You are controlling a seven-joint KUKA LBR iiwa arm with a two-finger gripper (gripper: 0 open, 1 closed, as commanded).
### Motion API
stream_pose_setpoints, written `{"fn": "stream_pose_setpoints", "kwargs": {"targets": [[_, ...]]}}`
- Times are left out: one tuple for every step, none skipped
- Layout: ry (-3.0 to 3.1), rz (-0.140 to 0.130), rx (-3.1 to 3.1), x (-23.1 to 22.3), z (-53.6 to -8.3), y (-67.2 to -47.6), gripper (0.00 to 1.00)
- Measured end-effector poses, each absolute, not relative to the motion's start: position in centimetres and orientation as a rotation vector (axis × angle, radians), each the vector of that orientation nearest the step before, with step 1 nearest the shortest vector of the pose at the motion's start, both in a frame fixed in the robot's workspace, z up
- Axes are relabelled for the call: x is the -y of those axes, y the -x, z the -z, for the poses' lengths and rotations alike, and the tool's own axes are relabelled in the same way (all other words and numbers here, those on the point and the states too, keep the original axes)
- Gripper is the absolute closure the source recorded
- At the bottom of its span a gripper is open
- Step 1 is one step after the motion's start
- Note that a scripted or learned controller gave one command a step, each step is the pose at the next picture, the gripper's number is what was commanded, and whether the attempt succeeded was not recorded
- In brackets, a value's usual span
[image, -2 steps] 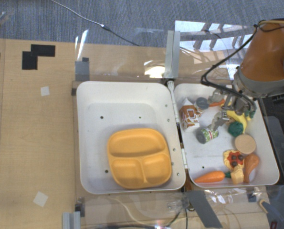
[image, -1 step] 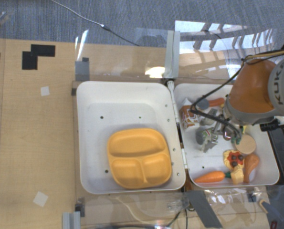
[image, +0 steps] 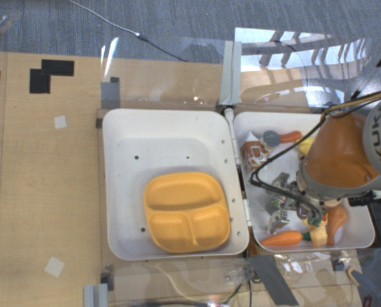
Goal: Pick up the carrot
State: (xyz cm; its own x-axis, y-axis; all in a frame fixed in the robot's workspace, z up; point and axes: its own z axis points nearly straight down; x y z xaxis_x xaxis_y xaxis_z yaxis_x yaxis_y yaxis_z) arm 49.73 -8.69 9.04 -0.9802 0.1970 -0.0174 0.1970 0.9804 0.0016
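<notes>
The carrot [image: 282,238] is not yet picked up and lies in the right bin [image: 367,238]; the gripper [image: 299,204] state cannot be determined.

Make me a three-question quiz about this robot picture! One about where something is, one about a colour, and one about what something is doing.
1. Where does the carrot lie?
A. left bin
B. right bin, near its front edge
C. on the bench

2. What colour is the divided plate?
A. yellow
B. blue
C. green

3. How does the plate sit?
A. tipped on its side
B. hanging from the arm
C. flat in the left bin

Answers: 1 B, the carrot rests by the right bin's near wall. 2 A, it is plainly yellow. 3 C, its compartments face up.
</notes>
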Motion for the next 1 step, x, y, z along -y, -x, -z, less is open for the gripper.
{"fn": "stream_pose_setpoints", "kwargs": {"targets": [[-0.408, 0.000, -3.098, 11.57, -14.89, -55.00, 0.00]]}}
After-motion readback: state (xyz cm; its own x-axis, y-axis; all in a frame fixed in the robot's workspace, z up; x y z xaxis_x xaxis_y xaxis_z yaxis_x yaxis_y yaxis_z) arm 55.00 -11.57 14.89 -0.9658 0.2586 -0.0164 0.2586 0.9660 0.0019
